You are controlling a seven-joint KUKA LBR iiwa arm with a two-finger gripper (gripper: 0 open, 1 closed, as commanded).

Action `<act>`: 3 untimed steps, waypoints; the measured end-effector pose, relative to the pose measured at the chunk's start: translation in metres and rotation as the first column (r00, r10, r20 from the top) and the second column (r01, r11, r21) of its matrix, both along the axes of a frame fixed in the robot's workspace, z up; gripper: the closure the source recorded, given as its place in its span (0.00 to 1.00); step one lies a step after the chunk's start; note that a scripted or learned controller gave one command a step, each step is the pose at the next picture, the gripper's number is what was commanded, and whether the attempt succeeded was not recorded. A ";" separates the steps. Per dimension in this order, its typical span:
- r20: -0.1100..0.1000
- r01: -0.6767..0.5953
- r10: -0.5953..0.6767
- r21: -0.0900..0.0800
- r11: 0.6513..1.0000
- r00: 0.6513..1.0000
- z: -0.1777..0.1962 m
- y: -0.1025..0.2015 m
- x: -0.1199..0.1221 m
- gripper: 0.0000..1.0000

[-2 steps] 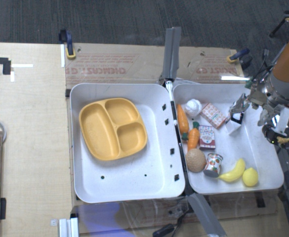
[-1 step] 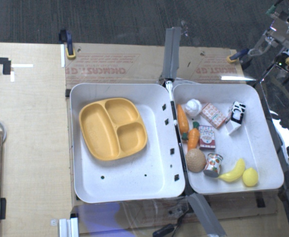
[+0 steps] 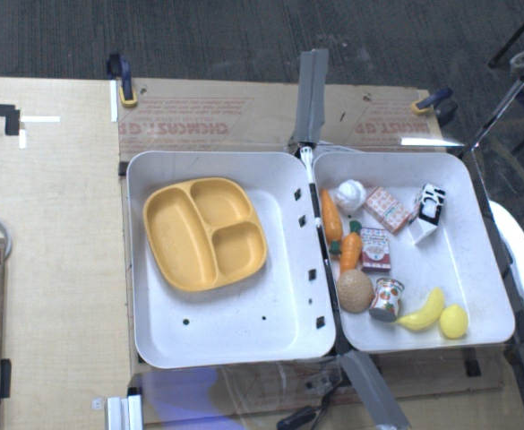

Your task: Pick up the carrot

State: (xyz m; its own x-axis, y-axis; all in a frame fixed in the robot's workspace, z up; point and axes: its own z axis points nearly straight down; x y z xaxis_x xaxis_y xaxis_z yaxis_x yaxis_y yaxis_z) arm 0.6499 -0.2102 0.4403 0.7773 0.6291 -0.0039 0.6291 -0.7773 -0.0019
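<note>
carrot [image 3: 350,250] lies along right bin [image 3: 485,267] left wall, beside a second carrot [image 3: 331,216] toward the back-left corner; gripper state: cannot tell.

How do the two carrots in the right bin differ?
The upper carrot is longer, plain orange, and lies against the bin's left wall. The lower carrot is shorter, has a green top, and lies beside the small box. Both are orange and lie roughly lengthwise up the view.

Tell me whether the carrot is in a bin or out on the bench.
In. The carrot lies flat in the right bin, near its left wall, beside the small red box.
</note>
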 end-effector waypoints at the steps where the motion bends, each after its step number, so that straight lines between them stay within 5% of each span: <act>1: -0.003 0.152 -0.152 0.000 0.988 0.988 -0.001 0.048 -0.006 0.00; 2: -0.001 0.354 -0.354 -0.001 0.935 0.935 -0.001 -0.012 -0.014 0.00; 3: 0.000 0.457 -0.457 -0.001 0.889 0.889 -0.001 -0.011 -0.002 0.00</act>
